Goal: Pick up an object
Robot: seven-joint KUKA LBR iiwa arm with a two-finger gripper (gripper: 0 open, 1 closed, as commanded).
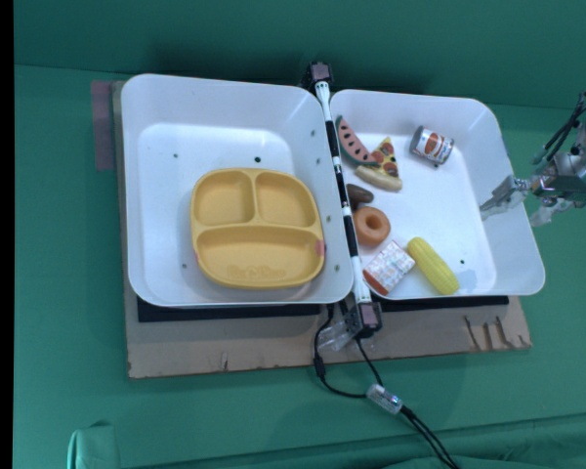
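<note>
The right bin [508, 262] holds several toy foods: a watermelon slice [349, 142], a pizza slice [383, 164], a small can [432, 146] lying on its side, a brown piece [359, 194], a donut [372, 226], a white and red packet [388, 267] and a yellow corn cob [433, 265]. My gripper [519, 208] hovers over the right rim of that bin, well to the right of all the foods. Its fingers are spread open and hold nothing.
The left bin [156, 115] holds a yellow divided plate [258, 228]. A black and white bar [337, 179] runs along the divide between the bins, with cables [371, 384] trailing off at the front. Green cloth surrounds the bench.
</note>
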